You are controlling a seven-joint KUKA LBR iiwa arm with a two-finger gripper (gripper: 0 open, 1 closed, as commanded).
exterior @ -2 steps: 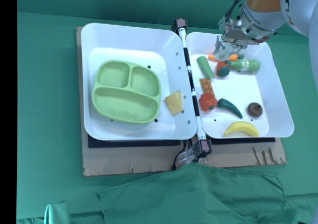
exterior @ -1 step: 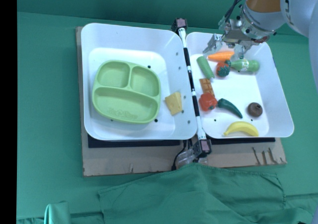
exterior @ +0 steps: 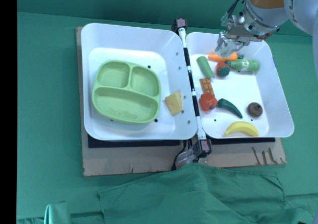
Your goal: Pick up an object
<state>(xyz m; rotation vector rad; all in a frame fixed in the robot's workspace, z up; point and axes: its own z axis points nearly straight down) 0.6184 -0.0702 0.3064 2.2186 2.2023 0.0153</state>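
Observation:
The right bin (exterior: 271, 113) holds several toy foods: an orange carrot (exterior: 222, 57), a green bottle-like piece (exterior: 246, 65), a green cucumber (exterior: 204, 67), a strawberry (exterior: 222, 69), an orange block (exterior: 206, 87), a red pepper (exterior: 207, 102), a dark green chili (exterior: 230, 107), a brown round piece (exterior: 255, 109) and a banana (exterior: 241, 129). My gripper (exterior: 224, 49) hangs over the far part of this bin, just above the carrot, fingers pointing down and apart with nothing between them.
The left bin (exterior: 169, 44) holds a light green divided plate (exterior: 127, 91) and a yellow cheese wedge (exterior: 173, 103) near its right wall. A black-and-white divider bar (exterior: 191, 84) runs between the bins. Green cloth (exterior: 198, 193) lies bunched at the front.

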